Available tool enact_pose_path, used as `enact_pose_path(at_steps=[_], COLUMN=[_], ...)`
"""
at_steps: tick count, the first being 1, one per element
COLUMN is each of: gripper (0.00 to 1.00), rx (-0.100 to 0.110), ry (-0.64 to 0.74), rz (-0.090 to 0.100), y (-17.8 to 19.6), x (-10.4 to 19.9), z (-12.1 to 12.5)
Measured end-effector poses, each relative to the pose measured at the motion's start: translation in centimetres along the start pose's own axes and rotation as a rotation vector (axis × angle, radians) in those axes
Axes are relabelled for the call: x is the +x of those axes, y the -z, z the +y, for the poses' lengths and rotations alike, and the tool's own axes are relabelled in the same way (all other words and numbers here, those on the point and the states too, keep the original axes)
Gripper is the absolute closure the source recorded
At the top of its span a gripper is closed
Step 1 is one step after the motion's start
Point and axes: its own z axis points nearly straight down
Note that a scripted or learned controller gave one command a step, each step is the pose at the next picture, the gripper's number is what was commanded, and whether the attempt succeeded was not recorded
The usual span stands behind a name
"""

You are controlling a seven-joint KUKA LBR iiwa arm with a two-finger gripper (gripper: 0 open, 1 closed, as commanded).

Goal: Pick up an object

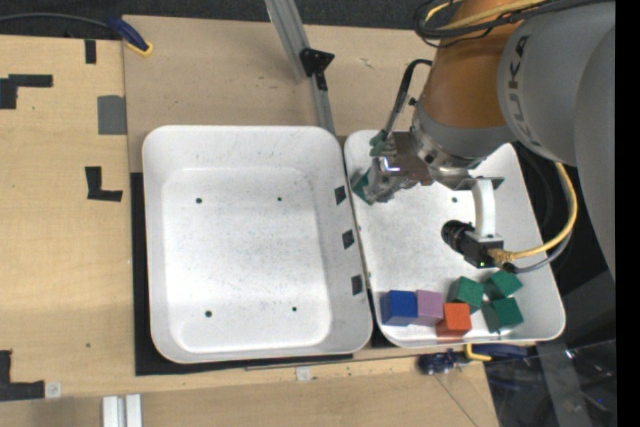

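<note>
— Since the job is to pick something up, where are the toys?
— The blocks [455,305] sit in a bunch at the near end of the right bin [530,215].
— And the hand [380,177]?
— It hangs by the far left wall, well apart from them. I can't tell if it's open.
— What's next?
— I think it must move over to the blocks. The left bin [160,215] on the table [60,245] isn't in the way.

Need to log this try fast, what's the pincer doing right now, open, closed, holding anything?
Pincer: over the right bin near its left wall; open or closed cannot be told, and no held object can be made out.
</note>
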Motion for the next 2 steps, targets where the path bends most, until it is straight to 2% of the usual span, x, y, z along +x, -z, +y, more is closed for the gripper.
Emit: enact_pose_path(at_steps=[1, 2], gripper=[1.0, 1.0], rx=[0.002, 0.0], ry=[-0.002, -0.002], rz=[-0.001, -0.001], y=[-1.2, -0.7], x=[5.0, 9.5], z=[0.0, 0.0])
